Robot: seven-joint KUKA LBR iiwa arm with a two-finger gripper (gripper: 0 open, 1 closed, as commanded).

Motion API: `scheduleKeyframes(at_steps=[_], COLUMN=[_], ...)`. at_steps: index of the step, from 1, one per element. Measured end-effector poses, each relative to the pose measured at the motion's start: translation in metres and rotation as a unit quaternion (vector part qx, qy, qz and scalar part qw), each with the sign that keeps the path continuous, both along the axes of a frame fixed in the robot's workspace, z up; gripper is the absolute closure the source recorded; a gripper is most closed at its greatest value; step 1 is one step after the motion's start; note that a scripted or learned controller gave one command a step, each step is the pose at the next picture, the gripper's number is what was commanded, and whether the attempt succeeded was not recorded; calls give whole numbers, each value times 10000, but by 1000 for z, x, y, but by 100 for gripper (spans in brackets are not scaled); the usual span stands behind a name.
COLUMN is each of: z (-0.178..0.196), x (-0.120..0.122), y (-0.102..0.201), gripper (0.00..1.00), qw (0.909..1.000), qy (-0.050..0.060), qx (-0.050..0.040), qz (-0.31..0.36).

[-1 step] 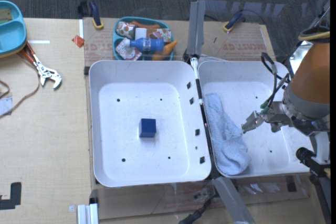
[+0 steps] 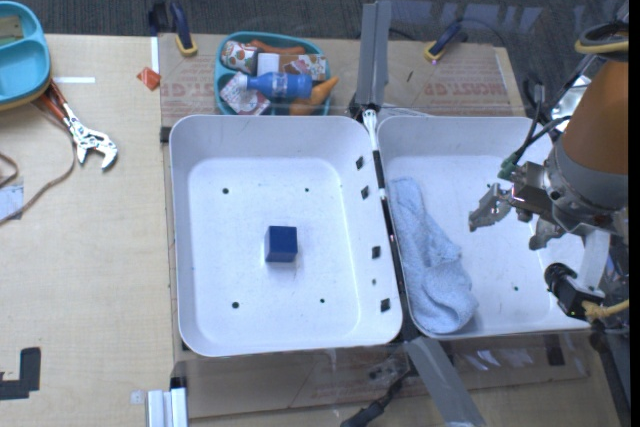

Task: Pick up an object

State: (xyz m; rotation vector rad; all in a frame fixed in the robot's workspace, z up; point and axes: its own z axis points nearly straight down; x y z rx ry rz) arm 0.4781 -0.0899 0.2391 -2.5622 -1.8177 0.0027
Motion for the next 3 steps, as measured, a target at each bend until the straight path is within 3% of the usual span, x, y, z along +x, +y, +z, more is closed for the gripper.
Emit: scheduleKeyframes(at_steps=[1, 2, 3], z=[-147, -148, -148], x=[45, 131, 96], y=[-3, -34, -29], gripper=[0, 0, 0], qw=[9993, 9997, 9997], qy=[-7, 3, 7], qx=[2, -3, 4], qz=[-386, -235, 255])
